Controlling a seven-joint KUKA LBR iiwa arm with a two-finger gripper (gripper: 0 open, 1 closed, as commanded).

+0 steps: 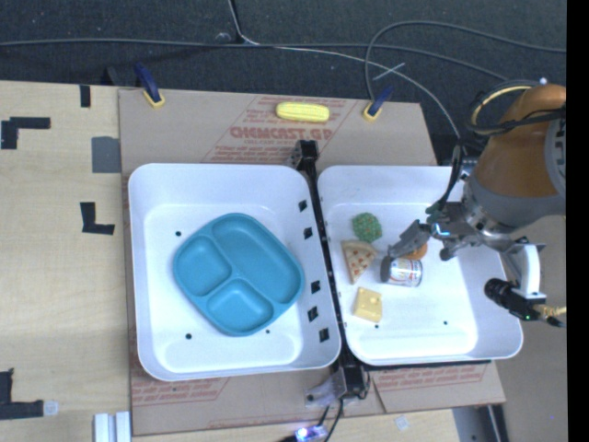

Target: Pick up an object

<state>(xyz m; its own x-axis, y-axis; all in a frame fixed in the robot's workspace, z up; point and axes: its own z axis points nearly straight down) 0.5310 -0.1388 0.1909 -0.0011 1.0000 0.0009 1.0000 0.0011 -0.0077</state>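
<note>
The right bin (479, 325) holds a green broccoli piece (366, 226), a pizza slice (357, 260), a yellow cheese wedge (368, 304) and a small silver can (403, 272) lying on its side. My gripper (406, 246) reaches in from the right and sits low, just above the can and touching or nearly touching its top. A small orange object (420, 242) shows right beside the gripper tip; I cannot tell what it is. The arm hides part of the bin's right side.
The left bin (147, 201) holds a blue divided plate (237, 273). A yellow corn-like item (302, 111) lies on the cardboard behind the bins. Black clips join the bins along the middle divider (317, 247). Cables run across the dark floor at the back.
</note>
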